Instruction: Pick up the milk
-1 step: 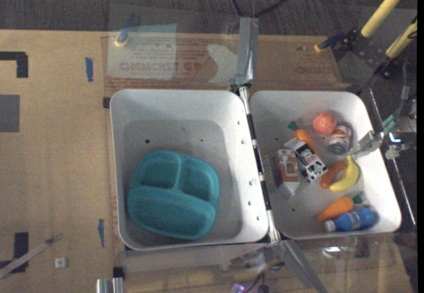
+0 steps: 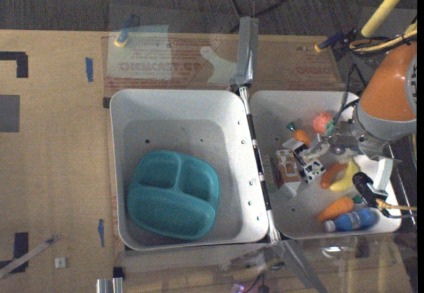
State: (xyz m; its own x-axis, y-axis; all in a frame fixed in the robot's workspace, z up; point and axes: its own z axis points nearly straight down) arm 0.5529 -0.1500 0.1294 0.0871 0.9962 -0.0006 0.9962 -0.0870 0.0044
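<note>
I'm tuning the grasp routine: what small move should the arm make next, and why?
Probably a small shift of the pincer left toward the milk, then down. The carton lies by the right bin left wall; the pincer sits beside it among the toys.

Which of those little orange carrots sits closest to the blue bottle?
The carrot at the right bin's near edge, touching the blue bottle; the other carrot lies farther back.
</note>
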